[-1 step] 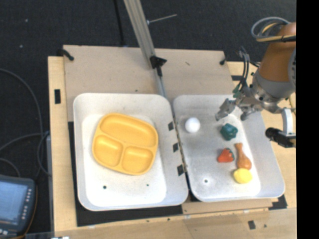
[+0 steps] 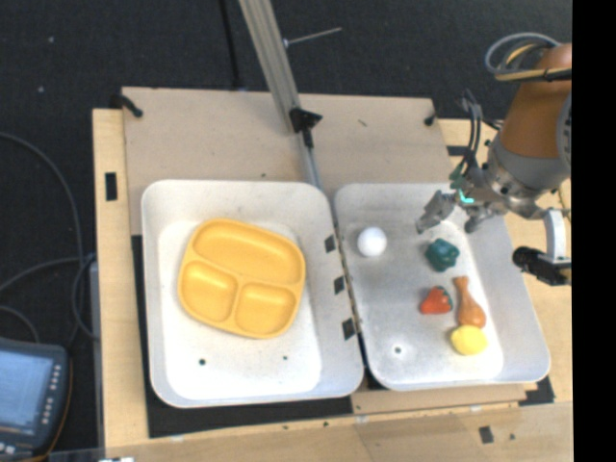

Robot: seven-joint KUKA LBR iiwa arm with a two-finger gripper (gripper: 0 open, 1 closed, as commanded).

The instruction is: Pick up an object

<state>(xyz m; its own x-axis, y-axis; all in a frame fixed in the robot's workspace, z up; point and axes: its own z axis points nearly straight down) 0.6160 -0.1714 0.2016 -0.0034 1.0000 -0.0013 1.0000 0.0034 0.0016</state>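
Camera view: two white bins side by side on the table (image 2: 250,133). Claw (image 2: 452,212) over the far part of the right bin (image 2: 510,354), fingers spread, nothing between them, above the bin floor as far as can be judged. Nearest candidate: teal lump (image 2: 443,253), just beside and below the claw, apart from the rest. Looks small, light, likely rigid plastic toy; irregular shape, so best pinched across its narrow width, from straight above. White ball (image 2: 372,242) left of it near the bin's inner wall; round and smooth, probably slippery, likely to roll off under a closing pinch. Red piece (image 2: 435,301), orange drumstick-like piece (image 2: 468,301) and yellow lump (image 2: 469,340) clustered toward the near right; red and orange just beside each other, orange touching or nearly touching yellow, cannot tell which. Cluster harder to grasp cleanly, neighbours crowd finger room. Left bin (image 2: 164,354) holds a yellow tray (image 2: 241,277) with three compartments, flat and wide, poor fit for a two-finger pinch except at the rim. Metal pole (image 2: 274,56) slants in from the top toward the gap between bins, well apart from the claw. Black clips (image 2: 339,285) along the divider between bins. Screen (image 2: 29,393) at bottom left off the table. Nothing blocks a drop onto the teal lump.
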